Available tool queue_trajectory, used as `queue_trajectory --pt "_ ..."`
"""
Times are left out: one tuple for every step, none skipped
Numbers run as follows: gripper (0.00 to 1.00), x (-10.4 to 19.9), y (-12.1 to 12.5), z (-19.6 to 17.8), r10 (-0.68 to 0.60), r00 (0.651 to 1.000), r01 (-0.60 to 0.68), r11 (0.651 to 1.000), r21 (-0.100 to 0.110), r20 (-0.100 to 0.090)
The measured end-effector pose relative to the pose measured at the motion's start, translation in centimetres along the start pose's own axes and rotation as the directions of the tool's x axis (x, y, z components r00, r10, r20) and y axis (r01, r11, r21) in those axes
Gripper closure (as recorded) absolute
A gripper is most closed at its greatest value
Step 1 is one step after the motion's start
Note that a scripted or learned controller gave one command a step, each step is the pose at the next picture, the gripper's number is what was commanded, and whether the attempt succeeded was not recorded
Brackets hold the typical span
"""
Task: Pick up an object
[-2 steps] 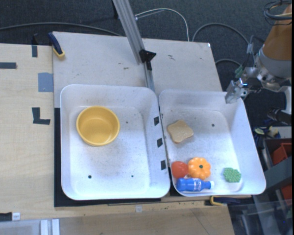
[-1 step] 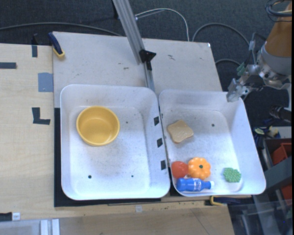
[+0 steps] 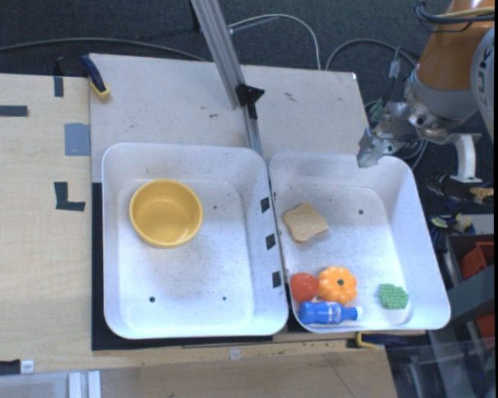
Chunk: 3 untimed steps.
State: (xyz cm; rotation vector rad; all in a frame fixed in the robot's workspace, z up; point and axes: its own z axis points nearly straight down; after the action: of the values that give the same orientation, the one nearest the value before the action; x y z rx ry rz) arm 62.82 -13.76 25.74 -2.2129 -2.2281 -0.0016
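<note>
The right bin (image 3: 398, 214) holds a tan bread-shaped piece (image 3: 305, 221) near its middle. Along its front edge lie a red piece (image 3: 304, 286), an orange pumpkin (image 3: 338, 283), a blue bottle (image 3: 327, 313) and a small green piece (image 3: 392, 296). A yellow bowl (image 3: 166, 212) sits in the left bin (image 3: 224, 272). My gripper (image 3: 369, 154) hangs over the back right corner of the right bin, well away from all the objects, and I see nothing between its tips.
A grey metal pole (image 3: 224, 48) slants from the top down to the gap between the bins. A blue and yellow tool (image 3: 95, 76) lies at the bench's back left. Cables trail behind the bench.
</note>
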Motion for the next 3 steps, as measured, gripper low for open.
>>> queue_trajectory --pt "1.0 5.6 0.3 -0.4 0.0 1.0 0.0 1.0 0.0 0.0" --pt "1.0 10.9 0.0 1.4 0.001 1.0 -0.001 1.0 0.003 0.0" --pt "1.0 16.4 0.0 3.0 0.0 1.0 0.0 1.0 0.003 0.0"
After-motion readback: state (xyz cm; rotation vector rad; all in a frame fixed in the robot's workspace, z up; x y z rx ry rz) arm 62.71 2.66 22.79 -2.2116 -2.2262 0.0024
